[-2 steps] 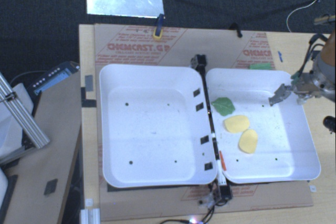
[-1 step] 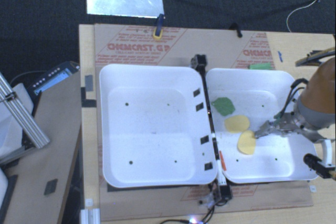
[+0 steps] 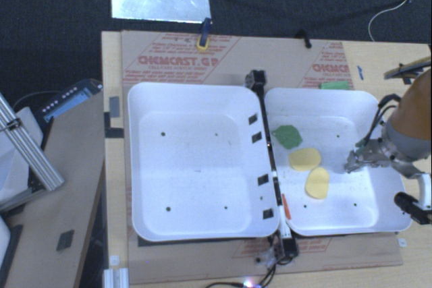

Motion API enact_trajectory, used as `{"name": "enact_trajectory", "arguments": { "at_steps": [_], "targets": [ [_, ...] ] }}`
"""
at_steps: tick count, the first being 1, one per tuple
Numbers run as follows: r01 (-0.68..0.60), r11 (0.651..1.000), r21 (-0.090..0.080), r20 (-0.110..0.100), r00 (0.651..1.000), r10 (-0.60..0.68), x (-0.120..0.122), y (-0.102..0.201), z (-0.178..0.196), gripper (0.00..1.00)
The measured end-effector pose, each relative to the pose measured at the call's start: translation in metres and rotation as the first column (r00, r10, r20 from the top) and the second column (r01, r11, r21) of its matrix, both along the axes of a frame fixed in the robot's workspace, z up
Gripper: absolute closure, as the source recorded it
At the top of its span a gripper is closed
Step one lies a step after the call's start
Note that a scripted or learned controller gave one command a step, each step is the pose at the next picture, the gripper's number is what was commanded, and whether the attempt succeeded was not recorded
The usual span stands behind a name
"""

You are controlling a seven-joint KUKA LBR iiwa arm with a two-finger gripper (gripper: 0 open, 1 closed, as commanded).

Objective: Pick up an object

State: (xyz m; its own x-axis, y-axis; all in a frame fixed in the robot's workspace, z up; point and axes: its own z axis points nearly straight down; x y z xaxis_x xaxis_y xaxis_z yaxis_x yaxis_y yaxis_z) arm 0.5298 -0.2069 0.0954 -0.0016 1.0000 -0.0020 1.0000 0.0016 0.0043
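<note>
Yellow and green soft pieces (image 3: 305, 159) are grouped near the left wall of the right bin (image 3: 364, 219), well apart from the gripper (image 3: 358, 160), whose opening cannot be told, so a misplaced descent risks closing on nothing.

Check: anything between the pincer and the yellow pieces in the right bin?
Nothing visible. The pincer sits over the right bin, and bare white floor lies between it and the two yellow pieces. The green piece lies beyond them, off that line.
</note>
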Motion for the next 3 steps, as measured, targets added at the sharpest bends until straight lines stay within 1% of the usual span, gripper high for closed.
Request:
{"name": "enact_trajectory", "arguments": {
  "at_steps": [1,2,3],
  "targets": [
    [-0.001,1.000,-0.004,0.011,1.000,0.001,-0.042,-0.001,0.178,1.00],
    [-0.004,1.000,-0.006,0.016,1.000,0.004,-0.042,0.000,0.385,1.00],
    [-0.003,1.000,-0.001,0.003,1.000,0.003,-0.024,0.000,0.407,1.00]
  ]
}}
